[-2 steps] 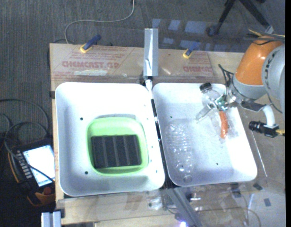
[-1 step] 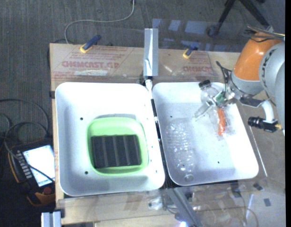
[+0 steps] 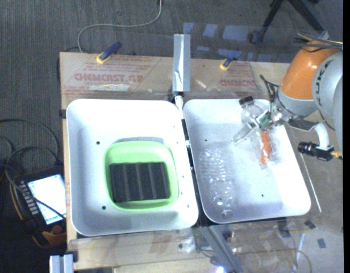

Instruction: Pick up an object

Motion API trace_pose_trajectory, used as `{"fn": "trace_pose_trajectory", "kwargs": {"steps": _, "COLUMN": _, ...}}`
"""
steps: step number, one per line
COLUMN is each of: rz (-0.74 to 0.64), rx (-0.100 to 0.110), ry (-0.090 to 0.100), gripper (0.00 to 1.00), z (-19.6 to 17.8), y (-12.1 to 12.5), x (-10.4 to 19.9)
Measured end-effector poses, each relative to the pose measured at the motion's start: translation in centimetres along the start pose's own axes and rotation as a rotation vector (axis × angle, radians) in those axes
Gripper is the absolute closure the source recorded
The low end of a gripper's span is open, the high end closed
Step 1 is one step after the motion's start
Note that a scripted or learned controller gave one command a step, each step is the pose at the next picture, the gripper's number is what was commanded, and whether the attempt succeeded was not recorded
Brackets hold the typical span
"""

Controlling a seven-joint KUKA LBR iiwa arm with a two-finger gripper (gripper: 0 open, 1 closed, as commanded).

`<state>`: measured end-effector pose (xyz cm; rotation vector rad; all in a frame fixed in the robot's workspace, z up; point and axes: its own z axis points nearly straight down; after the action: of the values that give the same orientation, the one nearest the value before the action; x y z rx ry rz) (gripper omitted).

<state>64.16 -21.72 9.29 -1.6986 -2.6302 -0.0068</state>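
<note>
My gripper (image 3: 241, 120) hangs over the upper middle of the right bin (image 3: 300, 201), open, with nothing between its fingers. Just to its right lies an orange stick-like item in clear wrapping (image 3: 265, 147), running up and down the bin floor. A crumpled clear plastic bottle (image 3: 216, 172) lies on the left side of the same bin, below and left of the gripper. In the left bin (image 3: 84, 124) sits a light green tub (image 3: 142, 174) holding a dark ridged block (image 3: 138, 181).
The arm with its orange band (image 3: 303, 75) reaches in over the right bin's upper right corner. A black cable and fitting (image 3: 316, 149) hang at the bin's right rim. A grey upright strip (image 3: 180, 67) stands behind the gap between the bins.
</note>
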Motion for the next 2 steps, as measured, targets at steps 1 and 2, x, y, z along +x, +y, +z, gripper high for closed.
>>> {"fn": "trace_pose_trajectory", "kwargs": {"steps": 1, "rz": -0.006, "rx": 0.029, "ry": 0.027, "gripper": 0.00, "z": -0.02, "y": 1.50, "x": -0.88}}
{"fn": "trace_pose_trajectory", "kwargs": {"steps": 2, "rz": -0.007, "rx": 0.036, "ry": 0.030, "gripper": 1.00, "z": -0.80, "y": 1.43, "x": -0.71}}
